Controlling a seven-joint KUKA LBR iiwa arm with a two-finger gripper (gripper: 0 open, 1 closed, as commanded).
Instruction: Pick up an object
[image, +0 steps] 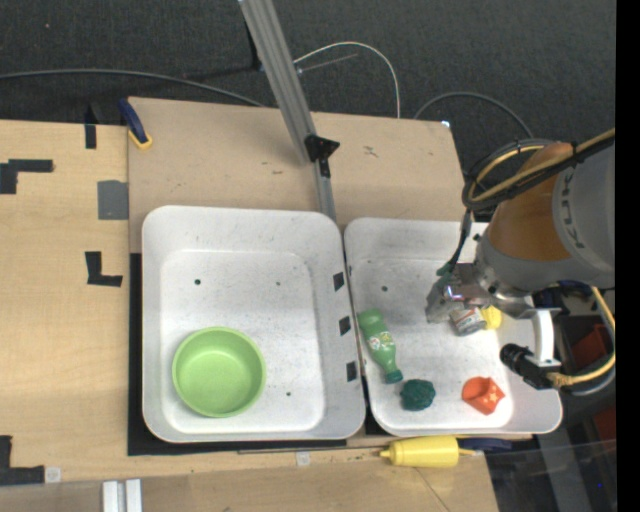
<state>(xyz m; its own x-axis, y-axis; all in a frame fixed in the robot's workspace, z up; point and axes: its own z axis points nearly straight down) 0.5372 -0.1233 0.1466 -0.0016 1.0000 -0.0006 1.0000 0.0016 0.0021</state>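
Right bin (400, 240): one green bottle (379, 345) lying near left wall, one dark green lump (418, 394), one red block (483, 394), one yellow piece (491, 318) beside gripper (456, 308). Gripper low over bin; grip state: cannot tell. Left bin (240, 225): one green bowl (218, 372). One yellow bottle (428, 452) on bench edge.

Glossy plastic green bowl (219, 372) in speckled, smooth white bin (240, 225).

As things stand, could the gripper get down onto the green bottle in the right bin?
Probably yes: the green bottle lies flat in the right bin, nothing over it, and the gripper is just to its right.
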